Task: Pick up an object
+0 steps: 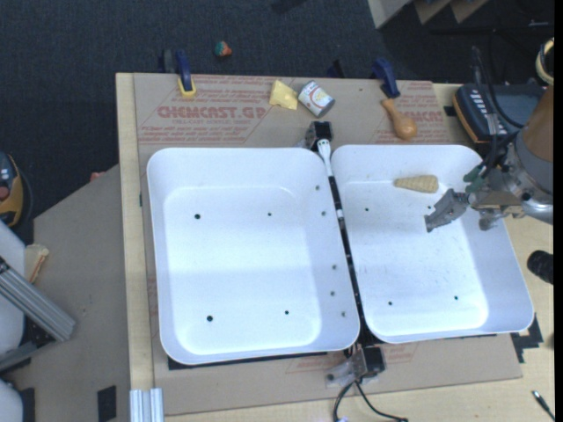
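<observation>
So the only thing actually sitting in a bin is that tan cone-shaped piece, looks like a little ice-cream cone or toy carrot, hard to call; it's in the far part of the right bin, lying flat on the white floor. The claw hangs just near and slightly right of it, close but not touching; I'd say the cone lies up and a bit left of the tips. Its long axis runs roughly left-right across the bin, fat end to the right, so in my view the coming move hinges on sliding far-left a touch and straddling it across the narrow way.

Claw state: one grey finger sticks out clearly toward the left, the rest blurs into the wrist hardware, so I honestly cannot tell whether it's apart or together; nothing visibly between the tips anyway.

The left bin has just screw dots; out on the counter past the bins there's a yellow wedge, a small white canister-ish thing and a wooden-looking pear-shaped piece, all outside the bins. The arm itself is cut off at the right, so the wrist angle is guesswork.
</observation>
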Controlling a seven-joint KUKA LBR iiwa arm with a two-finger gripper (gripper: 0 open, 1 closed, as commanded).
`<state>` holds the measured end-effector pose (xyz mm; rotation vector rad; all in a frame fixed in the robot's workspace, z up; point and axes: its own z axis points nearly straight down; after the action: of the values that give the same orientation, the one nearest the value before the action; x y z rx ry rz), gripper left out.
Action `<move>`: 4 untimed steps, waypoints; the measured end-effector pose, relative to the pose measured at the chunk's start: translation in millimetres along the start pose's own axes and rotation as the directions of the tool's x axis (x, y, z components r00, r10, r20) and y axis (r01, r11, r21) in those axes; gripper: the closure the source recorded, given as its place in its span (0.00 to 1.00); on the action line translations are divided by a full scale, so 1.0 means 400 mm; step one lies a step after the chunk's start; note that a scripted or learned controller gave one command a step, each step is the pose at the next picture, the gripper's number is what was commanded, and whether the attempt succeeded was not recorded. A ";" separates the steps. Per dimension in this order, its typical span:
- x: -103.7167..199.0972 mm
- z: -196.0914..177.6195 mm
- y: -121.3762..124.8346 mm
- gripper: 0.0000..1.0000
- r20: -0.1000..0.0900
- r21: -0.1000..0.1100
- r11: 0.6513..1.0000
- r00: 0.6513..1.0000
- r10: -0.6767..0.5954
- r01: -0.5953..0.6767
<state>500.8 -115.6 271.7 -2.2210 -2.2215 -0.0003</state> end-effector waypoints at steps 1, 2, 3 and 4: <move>0.118 -0.381 -0.052 0.00 0.001 -0.019 1.000 1.000 -0.007 0.007; 0.079 -0.679 -0.053 0.00 0.003 -0.019 1.000 1.000 0.000 0.000; 0.235 -0.337 -0.056 0.00 -0.001 0.015 1.000 1.000 -0.006 0.006; 0.198 -0.657 -0.052 0.00 0.002 -0.017 1.000 1.000 0.000 0.000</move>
<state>479.8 -36.7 534.6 -2.2307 -2.2308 -0.0181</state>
